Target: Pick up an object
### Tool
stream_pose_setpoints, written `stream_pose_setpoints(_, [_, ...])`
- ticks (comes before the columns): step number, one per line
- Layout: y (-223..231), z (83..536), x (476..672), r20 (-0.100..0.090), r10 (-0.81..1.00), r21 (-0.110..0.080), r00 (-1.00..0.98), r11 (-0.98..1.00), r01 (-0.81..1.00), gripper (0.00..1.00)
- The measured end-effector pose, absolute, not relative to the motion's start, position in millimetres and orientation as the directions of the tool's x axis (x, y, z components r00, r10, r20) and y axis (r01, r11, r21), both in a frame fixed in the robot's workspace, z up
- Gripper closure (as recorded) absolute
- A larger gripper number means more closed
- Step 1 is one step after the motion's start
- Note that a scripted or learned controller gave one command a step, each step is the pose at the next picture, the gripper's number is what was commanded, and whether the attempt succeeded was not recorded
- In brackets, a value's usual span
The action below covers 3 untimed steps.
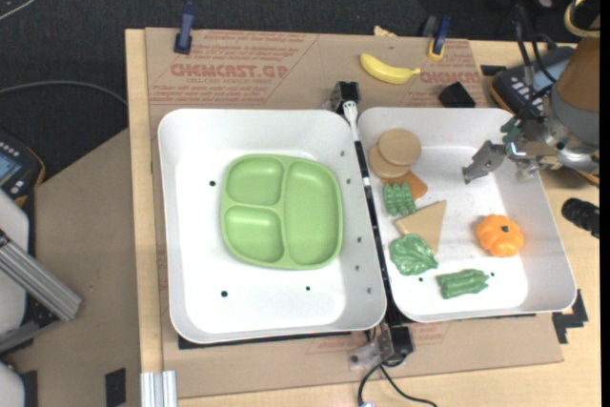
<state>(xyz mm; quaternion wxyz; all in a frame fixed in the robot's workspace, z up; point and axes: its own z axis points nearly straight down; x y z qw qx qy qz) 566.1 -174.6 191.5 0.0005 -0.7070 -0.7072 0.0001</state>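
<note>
The right bin (534,295) holds several toy foods: a round tan disc (397,151) on an orange piece (414,183), a small ridged green piece (398,198), a tan wedge (425,221), a leafy green piece (412,254), a long green vegetable (462,283) and an orange pumpkin (499,235). My gripper (491,157) hangs over the upper right part of this bin, above and slightly left of the pumpkin. It is open and nothing sits between its fingers.
A green divided plate (283,211) lies in the left bin (181,205). A yellow banana (388,69) rests on the bench behind the bins. Blue clamps (184,29) (438,38) stand at the board's back edge. Dark equipment (519,86) sits at the far right.
</note>
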Motion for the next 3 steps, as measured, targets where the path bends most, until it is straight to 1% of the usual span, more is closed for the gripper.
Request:
stream_pose_setpoints(1, [-148.5,110.0,504.7,0.005,1.000,-0.013,0.001,-0.001,1.000,0.00])
stream_pose_setpoints(2, [-99.9,83.5,587.9,0.000,1.000,0.005,-0.008,0.008,1.000,0.00])
stream_pose_setpoints(3, [-103.7,95.4,584.9,-0.001,1.000,0.003,-0.001,0.001,1.000,1.00])
